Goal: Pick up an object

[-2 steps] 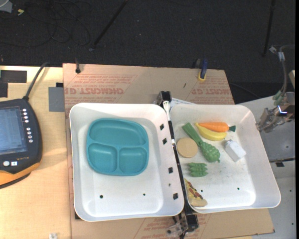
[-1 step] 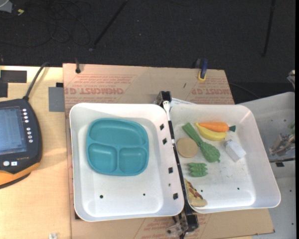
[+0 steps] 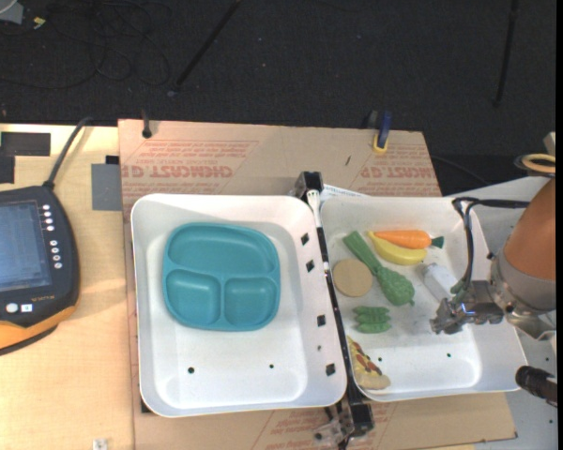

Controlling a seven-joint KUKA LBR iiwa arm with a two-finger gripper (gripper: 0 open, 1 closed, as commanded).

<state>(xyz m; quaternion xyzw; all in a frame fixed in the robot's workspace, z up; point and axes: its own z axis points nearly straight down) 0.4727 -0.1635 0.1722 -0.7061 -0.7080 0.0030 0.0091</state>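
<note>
The right bin [image 3: 422,373] holds a carrot [image 3: 403,238] lying on a yellow banana [image 3: 399,251], a long green spatula-like toy [image 3: 380,270], a tan round disc [image 3: 351,277], a small green leafy piece [image 3: 372,319], a pale grey-white object [image 3: 438,277] and a pizza slice [image 3: 366,366] at the front left corner. My gripper [image 3: 448,320] reaches in from the right and hangs low over the bin's right part, just below the grey-white object. Nothing shows between its tips.
The left bin [image 3: 169,373] carries a teal divided plate [image 3: 222,276]. A black and orange tablet pendant [image 3: 19,256] lies on the bench at far left. Cardboard [image 3: 263,157] lies under both bins. The arm's orange band [image 3: 537,242] stands at the right edge.
</note>
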